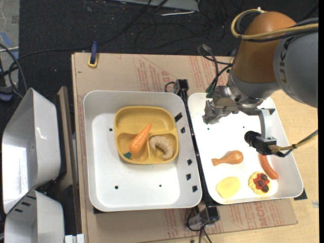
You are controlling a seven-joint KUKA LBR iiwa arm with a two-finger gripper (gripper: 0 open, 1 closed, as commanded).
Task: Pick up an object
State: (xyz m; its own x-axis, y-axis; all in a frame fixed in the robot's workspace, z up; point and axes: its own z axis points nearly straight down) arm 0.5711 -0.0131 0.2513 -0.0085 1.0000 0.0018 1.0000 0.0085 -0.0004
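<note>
While the gripper (pixel 215 113) hovers over the right bin (pixel 202 135), its grip state unreadable, the chicken drumstick (pixel 229 159) lies loose, open to approach.

1. My arm (pixel 298 59) bears dark lettering at the 3 o'clock edge; it reads partly as "KU".
2. The cardboard sheet (pixel 152 72) under my bins carries faint red print at 12 and 6 o'clock, illegible to me.

Black cables (pixel 152 14) beyond cardboard (pixel 136 67)
</note>
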